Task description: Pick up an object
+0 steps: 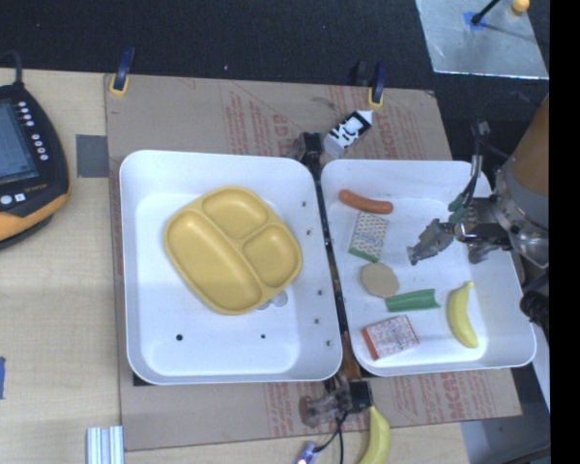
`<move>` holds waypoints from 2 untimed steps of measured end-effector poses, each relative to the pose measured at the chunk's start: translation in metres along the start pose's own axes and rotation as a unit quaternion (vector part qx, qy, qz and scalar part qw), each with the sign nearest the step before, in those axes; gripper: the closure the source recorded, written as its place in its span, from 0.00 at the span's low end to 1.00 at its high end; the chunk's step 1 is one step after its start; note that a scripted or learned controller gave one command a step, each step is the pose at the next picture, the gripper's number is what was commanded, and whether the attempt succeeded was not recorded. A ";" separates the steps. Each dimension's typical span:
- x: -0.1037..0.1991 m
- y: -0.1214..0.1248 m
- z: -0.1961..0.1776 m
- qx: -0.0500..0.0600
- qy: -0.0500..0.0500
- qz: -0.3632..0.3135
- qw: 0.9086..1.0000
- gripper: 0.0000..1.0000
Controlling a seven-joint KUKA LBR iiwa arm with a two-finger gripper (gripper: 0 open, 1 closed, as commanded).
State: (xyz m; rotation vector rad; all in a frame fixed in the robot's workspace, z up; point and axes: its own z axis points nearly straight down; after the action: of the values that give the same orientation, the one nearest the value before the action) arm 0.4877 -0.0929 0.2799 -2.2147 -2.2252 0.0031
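Tool [431, 245], hanging over the right bin [503, 356] with its fingers spread and holding nothing, is hovering just above and right of the round tan piece [379, 279], so it is needing a straight descent centred on one item, clear of the green stick [411, 300].

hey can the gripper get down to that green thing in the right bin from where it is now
Probably yes. The gripper hangs over the right bin, just up and right of the green object. That object lies flat with open floor above it; the tan disc and banana flank it closely.
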 end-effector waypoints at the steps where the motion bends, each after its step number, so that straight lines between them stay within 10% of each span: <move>1: -0.100 0.013 0.153 0.002 0.000 0.000 1.000 0.00; 2: -0.099 0.024 0.188 0.000 0.000 0.000 1.000 0.00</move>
State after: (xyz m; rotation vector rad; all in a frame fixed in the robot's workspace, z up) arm 0.5119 -0.1919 0.0920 -2.2139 -2.2245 0.0036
